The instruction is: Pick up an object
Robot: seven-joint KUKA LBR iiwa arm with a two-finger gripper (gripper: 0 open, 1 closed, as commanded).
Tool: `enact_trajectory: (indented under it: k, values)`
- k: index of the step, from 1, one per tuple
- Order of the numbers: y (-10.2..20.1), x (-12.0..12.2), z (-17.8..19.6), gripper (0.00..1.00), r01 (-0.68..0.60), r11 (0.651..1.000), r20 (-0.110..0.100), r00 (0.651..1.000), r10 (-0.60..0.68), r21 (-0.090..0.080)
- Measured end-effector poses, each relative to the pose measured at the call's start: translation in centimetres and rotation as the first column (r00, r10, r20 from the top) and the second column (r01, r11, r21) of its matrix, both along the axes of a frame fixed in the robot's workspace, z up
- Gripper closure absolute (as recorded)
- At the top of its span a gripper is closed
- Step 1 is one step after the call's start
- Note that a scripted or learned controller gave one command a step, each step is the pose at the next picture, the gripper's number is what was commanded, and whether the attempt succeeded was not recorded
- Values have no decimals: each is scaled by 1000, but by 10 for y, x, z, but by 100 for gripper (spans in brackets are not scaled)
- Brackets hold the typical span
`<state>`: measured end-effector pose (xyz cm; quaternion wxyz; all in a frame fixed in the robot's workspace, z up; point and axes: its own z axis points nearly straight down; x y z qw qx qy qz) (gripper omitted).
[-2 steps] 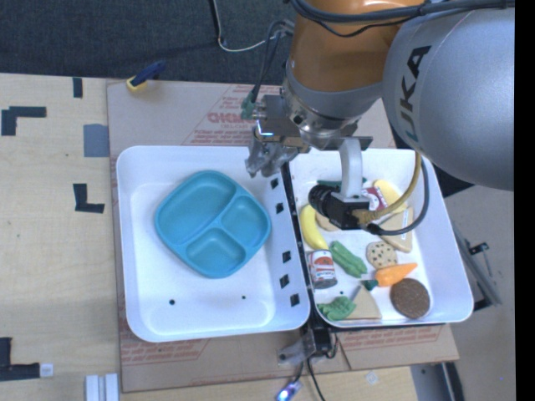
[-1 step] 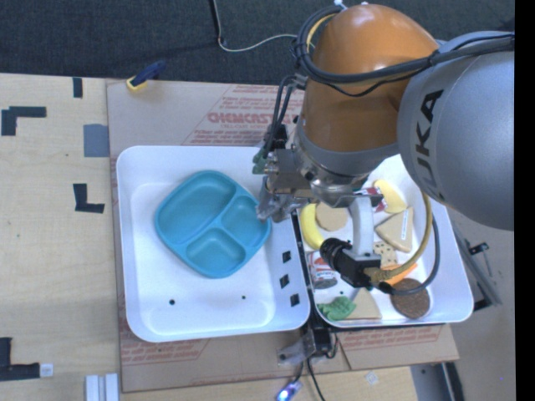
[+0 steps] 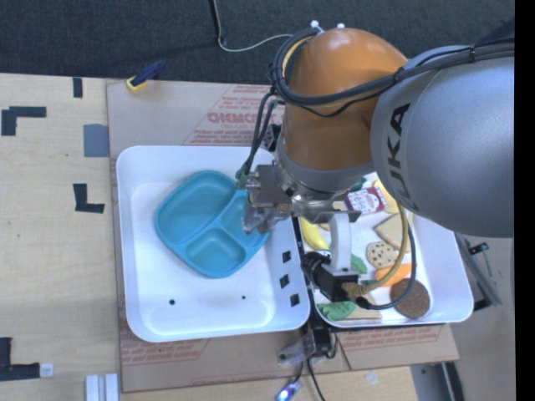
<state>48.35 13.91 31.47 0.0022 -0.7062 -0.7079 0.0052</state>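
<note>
A light blue divided plate (image 3: 201,224) lies tilted in the left white bin (image 3: 167,312). My gripper (image 3: 257,214) hangs below the big orange band of the arm, right at the plate's right rim, close to the wall between the two bins. The wrist body hides how it stands against the rim. The right bin (image 3: 458,295) holds several small items: a yellow banana (image 3: 313,236), a cookie (image 3: 380,253), an orange carrot (image 3: 394,274), a brown round piece (image 3: 411,299), a green piece (image 3: 338,310) and a red-and-white snack pack (image 3: 365,199).
The arm covers much of the right bin. Both bins rest on a cardboard sheet (image 3: 192,115) on the wooden bench. A thin cable (image 3: 242,44) runs across the dark floor at the back. The front half of the left bin is bare white floor.
</note>
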Motion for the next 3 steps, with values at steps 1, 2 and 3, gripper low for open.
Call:
enact_trajectory:
  k: [1, 2, 3]
  values:
    - [39, 38, -69, 100, -2, 1000, -1, 1000, 2, -1]
    - [74, 83, 81, 100, -4, 1000, 22, 1000, 4, 7]
    - [95, 68, -31, 100, -1, 1000, -7, 1000, 1, -3]
